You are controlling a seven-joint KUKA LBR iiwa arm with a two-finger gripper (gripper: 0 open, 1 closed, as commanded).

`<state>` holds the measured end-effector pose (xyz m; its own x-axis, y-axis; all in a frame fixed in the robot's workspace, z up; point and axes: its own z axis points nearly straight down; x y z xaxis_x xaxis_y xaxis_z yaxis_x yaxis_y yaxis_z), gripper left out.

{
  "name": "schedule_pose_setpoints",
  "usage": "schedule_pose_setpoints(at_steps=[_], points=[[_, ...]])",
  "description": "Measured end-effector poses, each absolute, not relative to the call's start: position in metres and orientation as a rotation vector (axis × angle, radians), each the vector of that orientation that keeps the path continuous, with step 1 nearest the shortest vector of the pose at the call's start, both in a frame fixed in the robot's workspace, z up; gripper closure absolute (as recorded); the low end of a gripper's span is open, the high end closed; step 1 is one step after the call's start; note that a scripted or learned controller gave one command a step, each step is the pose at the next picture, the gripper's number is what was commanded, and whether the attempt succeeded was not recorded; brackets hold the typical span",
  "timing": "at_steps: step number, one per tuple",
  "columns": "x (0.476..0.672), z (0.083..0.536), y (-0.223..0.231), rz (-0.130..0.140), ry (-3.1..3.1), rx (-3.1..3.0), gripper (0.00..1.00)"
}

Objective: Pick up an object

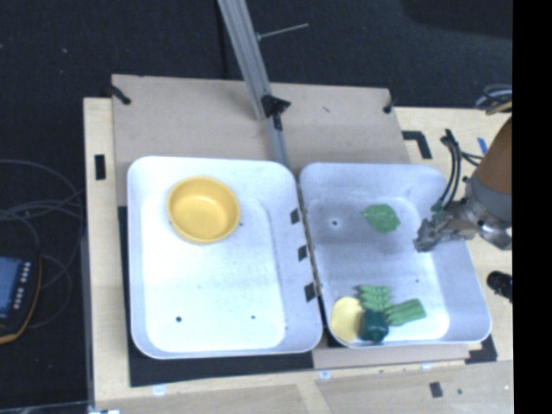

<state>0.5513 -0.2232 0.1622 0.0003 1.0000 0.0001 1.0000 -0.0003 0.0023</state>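
Note:
A yellow bowl [203, 209] sits in the upper left of the left bin [155, 300]. In the right bin [345, 188] a small pale green piece [380, 217] lies near the middle. A cluster lies at that bin's front: a yellow round piece [347, 317], a dark teal piece [374, 326] and a green leafy piece [395, 305]. My gripper [429, 236] hangs over the right bin's right side, to the right of the pale green piece and apart from it. Nothing shows between its fingers.
A grey metal strut [246, 50] slants down from the top to the seam between the bins. Cables [453, 158] trail by the arm at the right. A handheld controller [15, 287] lies off the bench at the far left.

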Motion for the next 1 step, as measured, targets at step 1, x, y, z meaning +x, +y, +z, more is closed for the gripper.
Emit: schedule_pose_setpoints(at_steps=[1], points=[[0.5507,0.2253,-0.2254,0.005,2.217,2.217,1.0]])
